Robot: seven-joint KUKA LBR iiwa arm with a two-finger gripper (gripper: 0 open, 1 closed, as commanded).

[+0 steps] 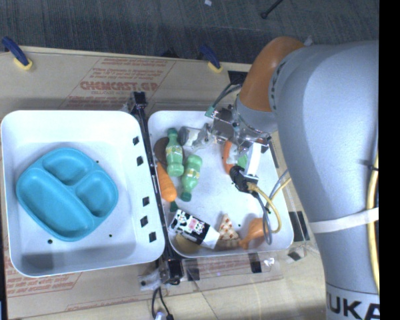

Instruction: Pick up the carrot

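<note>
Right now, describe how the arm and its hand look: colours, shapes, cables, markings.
The arm is a thick, rounded grey body with an orange band above the wrist. White tape wraps its lower part, near dark lettering. The hand is a cluster of metal and white parts, with black and yellow cables looping below.

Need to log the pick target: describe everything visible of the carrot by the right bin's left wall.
The carrot is a smooth orange, plastic-looking toy, tapered, its darker top end up-view. It lies lengthwise in the right bin, close along the left wall, with two green bottles just right of it. Contact is unclear. The gripper stands well to its right.
</note>
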